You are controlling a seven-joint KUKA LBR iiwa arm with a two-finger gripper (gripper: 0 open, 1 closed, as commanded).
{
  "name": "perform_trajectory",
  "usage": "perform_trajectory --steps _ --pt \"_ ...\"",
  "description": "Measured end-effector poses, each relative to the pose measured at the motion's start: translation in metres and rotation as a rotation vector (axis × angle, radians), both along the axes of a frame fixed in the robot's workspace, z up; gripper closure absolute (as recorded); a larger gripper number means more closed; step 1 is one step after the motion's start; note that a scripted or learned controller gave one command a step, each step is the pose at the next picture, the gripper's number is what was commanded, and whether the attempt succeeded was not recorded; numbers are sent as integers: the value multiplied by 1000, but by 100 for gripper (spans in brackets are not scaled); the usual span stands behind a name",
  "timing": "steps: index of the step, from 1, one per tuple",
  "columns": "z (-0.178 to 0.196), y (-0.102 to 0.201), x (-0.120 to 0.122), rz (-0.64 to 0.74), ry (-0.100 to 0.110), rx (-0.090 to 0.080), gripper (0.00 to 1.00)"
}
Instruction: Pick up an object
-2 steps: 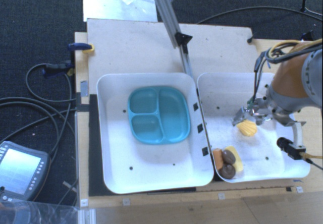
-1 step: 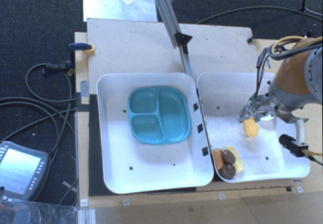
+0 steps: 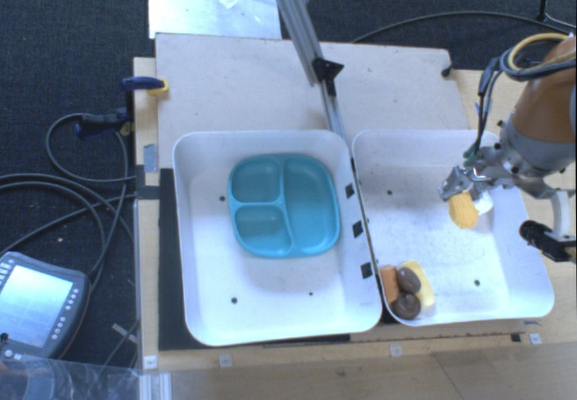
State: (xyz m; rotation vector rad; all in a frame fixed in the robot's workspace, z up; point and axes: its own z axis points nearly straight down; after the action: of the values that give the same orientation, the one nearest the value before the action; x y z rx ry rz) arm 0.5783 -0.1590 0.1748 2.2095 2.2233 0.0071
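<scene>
My gripper [image 3: 465, 194] hangs over the right bin [image 3: 505, 299], near its upper right part. A yellow oblong object [image 3: 463, 210] sits between its fingers, held above the bin floor. In the right bin's front left corner lies a small pile: an orange piece [image 3: 389, 282], two brown rounded pieces [image 3: 408, 279] and a yellow piece [image 3: 421, 286] under them. A teal divided plate [image 3: 283, 204] lies in the left bin [image 3: 207, 299].
A slanted metal pole [image 3: 302, 24] crosses the back of the bench down to the divider between the bins. Cables and a blue clamp [image 3: 144, 83] sit at the bench's left edge. A pendant [image 3: 36, 299] lies on the floor at left.
</scene>
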Motion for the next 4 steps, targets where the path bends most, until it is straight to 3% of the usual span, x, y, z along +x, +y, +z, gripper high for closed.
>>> perform_trajectory --steps 1,2,4 --pt "54 0 2 1 0 0 100" --pt "78 0 3 2 3 1 100" --pt "84 104 46 5 4 3 100"
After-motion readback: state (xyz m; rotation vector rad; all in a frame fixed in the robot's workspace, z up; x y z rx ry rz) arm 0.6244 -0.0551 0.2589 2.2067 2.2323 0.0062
